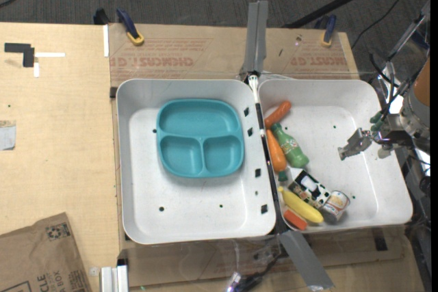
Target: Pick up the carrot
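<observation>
Leftward sits one teal tray [200, 137] in the left bin [137, 215], of two bins. One carrot [276, 150] lies by the right bin's [390, 212] left wall beside one green bottle [290, 148], above one banana [302, 206]. My claw [356, 143] hovers right, apparently empty; open or closed, I cannot tell. Approach step: next, move left and descend onto it.
</observation>
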`<action>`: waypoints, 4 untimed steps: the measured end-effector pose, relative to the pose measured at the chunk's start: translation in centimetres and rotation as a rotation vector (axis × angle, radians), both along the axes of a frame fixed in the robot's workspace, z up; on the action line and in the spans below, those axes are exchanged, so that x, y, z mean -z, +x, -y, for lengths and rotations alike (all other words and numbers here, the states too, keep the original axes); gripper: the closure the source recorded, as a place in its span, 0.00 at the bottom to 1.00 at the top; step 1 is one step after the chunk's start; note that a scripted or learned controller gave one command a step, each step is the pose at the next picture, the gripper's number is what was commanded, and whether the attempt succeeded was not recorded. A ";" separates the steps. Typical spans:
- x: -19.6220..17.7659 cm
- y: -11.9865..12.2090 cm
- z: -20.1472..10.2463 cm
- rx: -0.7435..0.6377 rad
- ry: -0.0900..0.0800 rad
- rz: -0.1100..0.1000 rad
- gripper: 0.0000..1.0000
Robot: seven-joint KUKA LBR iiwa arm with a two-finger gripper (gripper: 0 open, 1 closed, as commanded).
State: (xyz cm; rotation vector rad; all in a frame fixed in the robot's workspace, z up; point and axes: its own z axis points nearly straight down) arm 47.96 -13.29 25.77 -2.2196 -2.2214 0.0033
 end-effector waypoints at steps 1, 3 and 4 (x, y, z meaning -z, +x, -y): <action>14.6 1.9 -3.7 0.044 0.000 0.020 0.00; 6.7 -0.2 -11.3 0.214 -0.001 0.000 1.00; 2.7 3.4 -11.9 -0.188 -0.001 0.000 1.00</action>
